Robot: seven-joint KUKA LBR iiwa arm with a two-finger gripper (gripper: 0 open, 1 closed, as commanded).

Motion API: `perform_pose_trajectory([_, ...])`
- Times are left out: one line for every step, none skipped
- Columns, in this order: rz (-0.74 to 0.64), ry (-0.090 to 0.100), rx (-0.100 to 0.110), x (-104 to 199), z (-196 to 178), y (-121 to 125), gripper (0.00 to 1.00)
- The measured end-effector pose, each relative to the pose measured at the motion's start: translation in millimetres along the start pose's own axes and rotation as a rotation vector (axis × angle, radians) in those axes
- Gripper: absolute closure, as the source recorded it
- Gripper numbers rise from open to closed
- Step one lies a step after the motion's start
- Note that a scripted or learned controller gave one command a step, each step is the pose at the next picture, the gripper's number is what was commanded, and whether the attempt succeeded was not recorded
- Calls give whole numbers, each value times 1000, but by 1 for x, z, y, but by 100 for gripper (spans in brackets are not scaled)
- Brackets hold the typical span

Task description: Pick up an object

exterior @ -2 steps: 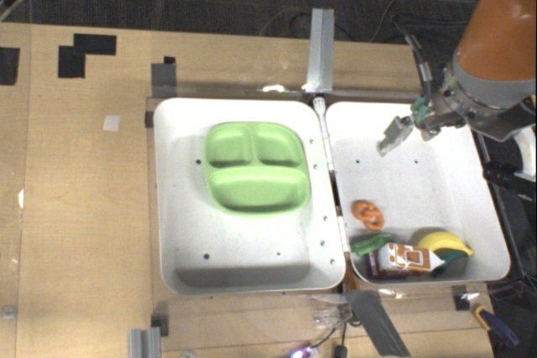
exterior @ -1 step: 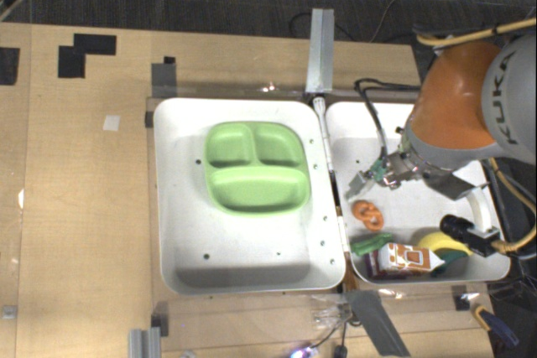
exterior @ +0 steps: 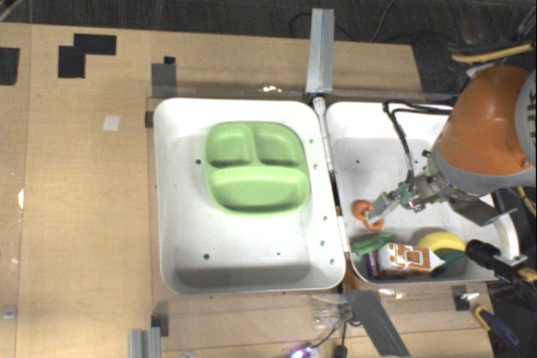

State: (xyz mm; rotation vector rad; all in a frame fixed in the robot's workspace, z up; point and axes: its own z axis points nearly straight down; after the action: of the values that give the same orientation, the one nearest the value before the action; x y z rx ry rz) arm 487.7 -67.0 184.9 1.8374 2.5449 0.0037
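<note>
The claw (exterior: 375, 212) sits low in the right bin (exterior: 369, 130), right at an orange ring (exterior: 364, 211). I cannot tell its grip. The ring lies flat, so it might slip away.

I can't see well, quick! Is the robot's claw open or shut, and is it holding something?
Gripper: low in the right bin, at the small orange object. Open, shut or holding, it cannot be told.

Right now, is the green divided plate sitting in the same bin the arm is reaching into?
No. The green plate lies in the left bin, while the gripper is down in the right bin.
</note>
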Motion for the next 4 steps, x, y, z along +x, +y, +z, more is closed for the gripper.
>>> perform_pose_trajectory([2,-1,-1,-34,89,-11,0])
perform_pose_trajectory([-268,-7,-12,-56,93,65,0])
perform_pose_trajectory([-208,0,-1,-41,86,55,0])
perform_pose_trajectory([-194,-9,-19,-40,92,34,0])
